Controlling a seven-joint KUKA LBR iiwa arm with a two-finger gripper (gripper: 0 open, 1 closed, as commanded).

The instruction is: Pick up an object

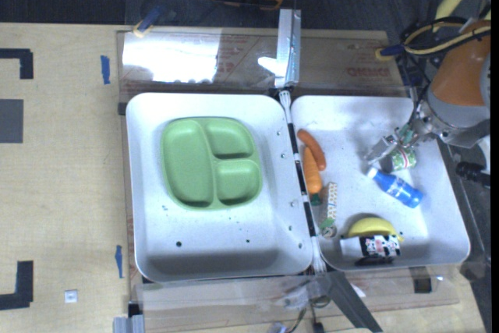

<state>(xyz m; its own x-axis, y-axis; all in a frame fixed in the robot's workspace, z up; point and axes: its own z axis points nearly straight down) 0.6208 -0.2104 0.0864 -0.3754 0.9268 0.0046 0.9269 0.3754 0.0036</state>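
In the camera view, the arm is reaching in over the right bin (460, 242), and the gripper (387, 152) is hanging low just above a small green-and-white can (405, 159), beside a blue bottle (398, 189). This looks like the approach step: nothing is showing between the gripper's tips, and I cannot tell how it is set. The next move is calling for a straight descent onto one object. The can is lying partly under the wrist, so its shape is hard to make out. A carrot (312, 160) is lying against the bin's left wall.
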